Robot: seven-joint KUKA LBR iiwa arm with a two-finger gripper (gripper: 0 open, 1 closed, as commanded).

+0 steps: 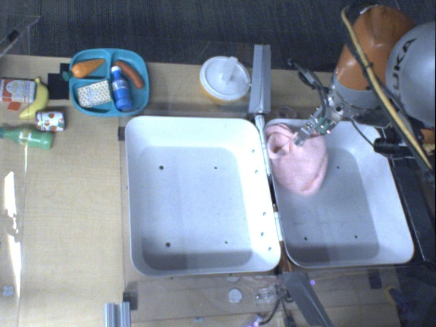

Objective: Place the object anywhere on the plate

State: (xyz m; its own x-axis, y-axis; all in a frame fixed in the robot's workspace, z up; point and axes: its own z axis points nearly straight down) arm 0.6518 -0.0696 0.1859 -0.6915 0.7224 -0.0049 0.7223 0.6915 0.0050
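Pink cloth point(300, 163): hangs pinched in your claw point(308, 133), over the right bin point(354, 251), lifted for carrying.

A pale wooden bench point(68, 203) is lying under the left white bin point(197, 193), spreading out to that bin's left and front. Dark carpeted floor point(170, 9) is running behind it. Light is glaring off the wood left of the bin.

I can't make out the gripper point(308, 132) fingertips against the soft pink cloth point(300, 163); the grey arm point(409, 53) runs off right.
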